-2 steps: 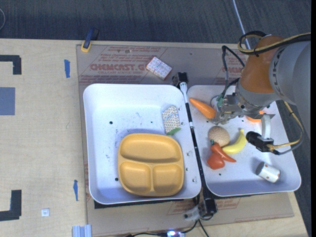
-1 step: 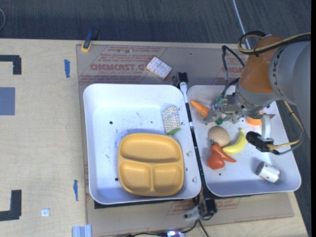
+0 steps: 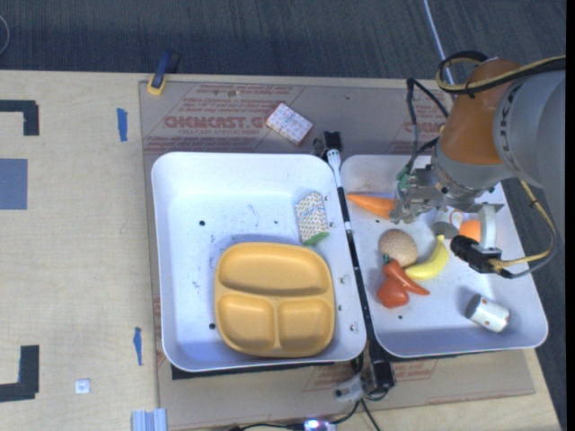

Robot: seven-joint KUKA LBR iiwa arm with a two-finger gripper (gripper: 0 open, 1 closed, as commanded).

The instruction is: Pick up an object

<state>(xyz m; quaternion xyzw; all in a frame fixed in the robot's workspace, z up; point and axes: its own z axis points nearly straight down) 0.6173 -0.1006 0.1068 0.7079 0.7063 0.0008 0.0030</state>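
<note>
Carrot lay in right bin, upper left part, just beside gripper. Gripper hung low over bin at right of frame; could not tell its state. Near below: brown ball, banana, red pepper, white cylinder. Left bin held yellow divided tray and small packet.

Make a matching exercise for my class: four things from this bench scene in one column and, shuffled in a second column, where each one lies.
1. yellow tray
2. banana
3. white cylinder
4. patterned card

A. right bin, near its front right corner
B. on the cardboard behind the bins
C. left bin
D. right bin, middle, beside the tan ball

Pairs: 1-C, 2-D, 3-A, 4-B
</note>
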